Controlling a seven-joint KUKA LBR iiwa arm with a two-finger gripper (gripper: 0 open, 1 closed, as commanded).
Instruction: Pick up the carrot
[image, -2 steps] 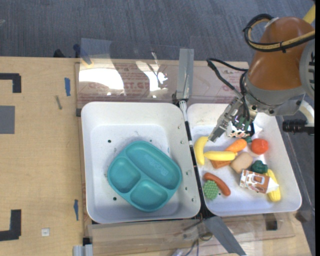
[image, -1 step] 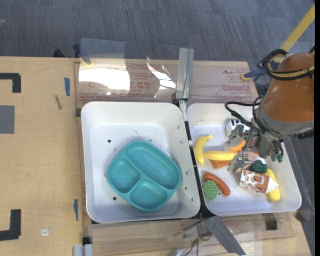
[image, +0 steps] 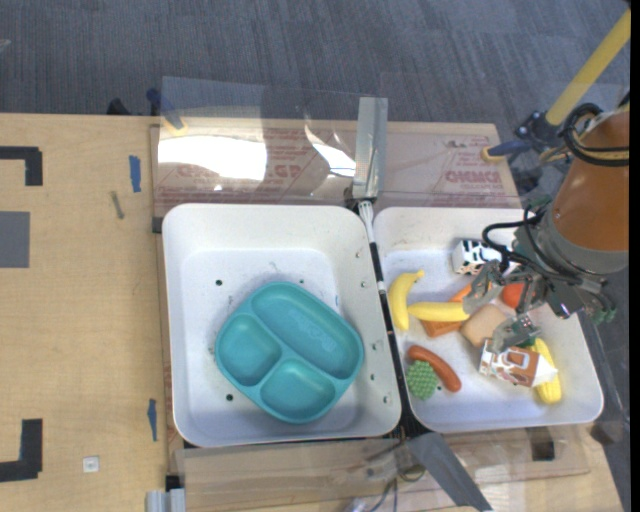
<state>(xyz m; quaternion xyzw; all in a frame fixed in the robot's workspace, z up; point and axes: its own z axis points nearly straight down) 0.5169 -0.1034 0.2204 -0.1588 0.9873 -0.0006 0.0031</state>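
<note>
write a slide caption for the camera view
End effector low over toy food in the right bin, beside the orange carrot; teal divided plate sits in the left bin.

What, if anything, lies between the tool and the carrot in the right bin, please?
Nothing visible separates them: the tool hangs right over the toy pile in the right bin, with the carrot just beside its linkage, crowded by the tan block and cow.

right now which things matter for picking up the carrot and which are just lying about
Job: orange carrot; two-finger gripper hanging over the right white bin.

Lying about: yellow banana, red sausage, green broccoli floret, teal divided plate, yellow corn cob.
</note>
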